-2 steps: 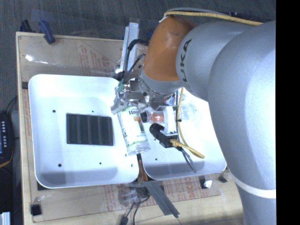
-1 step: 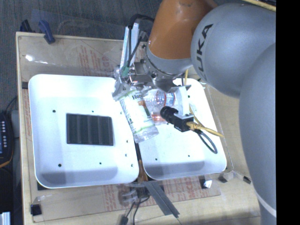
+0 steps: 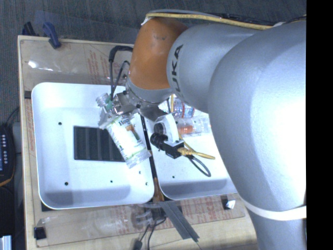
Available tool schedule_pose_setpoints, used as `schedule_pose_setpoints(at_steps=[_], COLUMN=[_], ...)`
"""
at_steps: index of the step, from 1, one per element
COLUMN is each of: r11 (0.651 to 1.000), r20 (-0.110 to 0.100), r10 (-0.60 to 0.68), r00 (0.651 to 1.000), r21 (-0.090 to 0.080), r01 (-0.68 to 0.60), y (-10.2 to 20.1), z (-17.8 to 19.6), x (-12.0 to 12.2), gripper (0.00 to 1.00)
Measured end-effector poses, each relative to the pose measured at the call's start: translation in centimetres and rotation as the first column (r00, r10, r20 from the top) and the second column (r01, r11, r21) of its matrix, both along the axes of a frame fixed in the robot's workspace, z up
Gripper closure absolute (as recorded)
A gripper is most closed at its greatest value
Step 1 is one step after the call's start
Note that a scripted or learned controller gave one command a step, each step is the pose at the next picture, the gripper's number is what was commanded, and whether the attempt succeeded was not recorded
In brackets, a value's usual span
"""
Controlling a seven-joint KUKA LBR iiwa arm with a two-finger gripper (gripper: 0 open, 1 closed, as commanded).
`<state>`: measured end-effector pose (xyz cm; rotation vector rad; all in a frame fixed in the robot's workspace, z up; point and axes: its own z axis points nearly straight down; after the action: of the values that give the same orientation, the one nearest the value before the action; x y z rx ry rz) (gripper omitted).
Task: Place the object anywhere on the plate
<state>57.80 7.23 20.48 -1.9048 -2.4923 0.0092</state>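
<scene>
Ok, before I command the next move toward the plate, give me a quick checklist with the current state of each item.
1. Plate located: ok. The dark ribbed plate lies flat in the left bin.
2. Object located: ok. The white-and-green tube is tilted beneath the pincer, near the bins' shared wall.
3. Tube held in pincer: cannot tell; the wrist hides the contact.
4. Tube resting on plate: cannot tell; it overlaps the plate's right edge in this view, but its height is unclear.
5. Free plate surface: ok; most of it is uncovered.
6. Clutter away from plate: ok; the clear packet lies in the right bin.
</scene>
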Motion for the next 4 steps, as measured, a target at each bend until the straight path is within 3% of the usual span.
schedule_pose_setpoints(at_steps=[1, 2, 3, 4], r11=[1.000, 0.978, 0.976, 0.939], r20=[0.003, 0.001, 0.006, 0.008], r10=[0.006, 0.207, 0.216, 0.345], r00=[1.000, 0.978, 0.976, 0.939], r21=[0.001, 0.002, 0.002, 0.002], r01=[-0.006, -0.207, -0.216, -0.345], y=[-5.2, 0.4, -3.0, 4.1], z=[-1.5, -1.4, 0.3, 3.7], x=[5.6, 1.2, 5.3, 7.8], gripper=[1.00, 1.00, 1.00, 1.00])
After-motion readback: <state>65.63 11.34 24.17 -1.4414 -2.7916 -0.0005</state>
